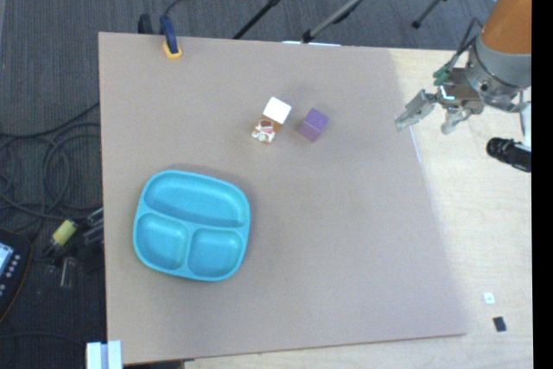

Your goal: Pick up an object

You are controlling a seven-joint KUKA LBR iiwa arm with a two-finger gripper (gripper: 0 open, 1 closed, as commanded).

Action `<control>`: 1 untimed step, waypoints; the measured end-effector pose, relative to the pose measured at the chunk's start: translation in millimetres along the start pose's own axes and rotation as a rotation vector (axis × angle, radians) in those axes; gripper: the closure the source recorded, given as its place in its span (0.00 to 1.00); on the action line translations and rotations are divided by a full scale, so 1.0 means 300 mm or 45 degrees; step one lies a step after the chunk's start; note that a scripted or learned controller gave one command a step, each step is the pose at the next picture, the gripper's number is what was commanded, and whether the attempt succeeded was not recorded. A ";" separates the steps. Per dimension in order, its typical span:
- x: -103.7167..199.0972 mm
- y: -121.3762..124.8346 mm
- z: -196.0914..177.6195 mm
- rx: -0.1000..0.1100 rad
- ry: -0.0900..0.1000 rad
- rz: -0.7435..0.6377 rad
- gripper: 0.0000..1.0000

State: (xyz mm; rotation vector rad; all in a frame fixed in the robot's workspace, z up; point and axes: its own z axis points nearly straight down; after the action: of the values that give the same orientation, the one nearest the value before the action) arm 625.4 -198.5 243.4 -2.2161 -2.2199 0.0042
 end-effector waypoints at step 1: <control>-0.053 0.121 -0.045 0.000 -0.006 -0.065 0.00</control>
State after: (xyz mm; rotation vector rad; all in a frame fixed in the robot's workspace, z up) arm 661.8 -214.5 256.8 -2.1613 -2.2782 0.0093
